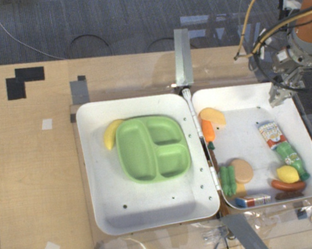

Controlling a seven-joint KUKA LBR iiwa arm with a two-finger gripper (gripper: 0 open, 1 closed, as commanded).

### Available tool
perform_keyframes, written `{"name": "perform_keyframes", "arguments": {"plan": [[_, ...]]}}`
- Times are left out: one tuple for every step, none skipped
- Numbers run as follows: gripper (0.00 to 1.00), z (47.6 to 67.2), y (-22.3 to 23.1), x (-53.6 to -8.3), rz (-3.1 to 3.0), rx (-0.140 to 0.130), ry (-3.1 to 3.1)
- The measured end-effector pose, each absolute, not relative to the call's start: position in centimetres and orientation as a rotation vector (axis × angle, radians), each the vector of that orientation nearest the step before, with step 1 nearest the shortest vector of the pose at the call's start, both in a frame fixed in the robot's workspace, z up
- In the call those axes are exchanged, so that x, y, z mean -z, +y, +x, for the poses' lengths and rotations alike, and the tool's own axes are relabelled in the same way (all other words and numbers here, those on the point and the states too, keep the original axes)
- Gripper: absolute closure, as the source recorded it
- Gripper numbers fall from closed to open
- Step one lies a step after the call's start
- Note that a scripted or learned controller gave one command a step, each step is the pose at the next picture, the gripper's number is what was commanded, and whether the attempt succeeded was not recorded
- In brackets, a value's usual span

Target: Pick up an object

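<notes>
From above, the end effector (281, 93) hovers over the right bin's (239, 99) far right corner; its opening cannot be told, and nothing visibly sits in it. The nearest packet (270, 134) lies flat below it. Descending here risks striking the bin wall.

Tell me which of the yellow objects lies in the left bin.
The banana does, tucked against the left edge of the green divided plate. The lemon and the yellow-orange wedge both lie in the right bin.
</notes>
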State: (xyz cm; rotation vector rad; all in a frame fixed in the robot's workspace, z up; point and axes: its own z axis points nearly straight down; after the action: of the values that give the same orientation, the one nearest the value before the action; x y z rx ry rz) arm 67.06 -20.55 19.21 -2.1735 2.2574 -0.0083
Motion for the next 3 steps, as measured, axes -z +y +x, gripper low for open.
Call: {"name": "perform_keyframes", "arguments": {"plan": [[1.0, 67.2, -15.9, -26.0, -2.244, 0.019, 2.181], [1.0, 63.2, -19.6, -10.4, -2.565, 0.019, 1.799], [1.0, 60.5, -12.2, -23.8, -2.47, 0.028, 1.92]]}}
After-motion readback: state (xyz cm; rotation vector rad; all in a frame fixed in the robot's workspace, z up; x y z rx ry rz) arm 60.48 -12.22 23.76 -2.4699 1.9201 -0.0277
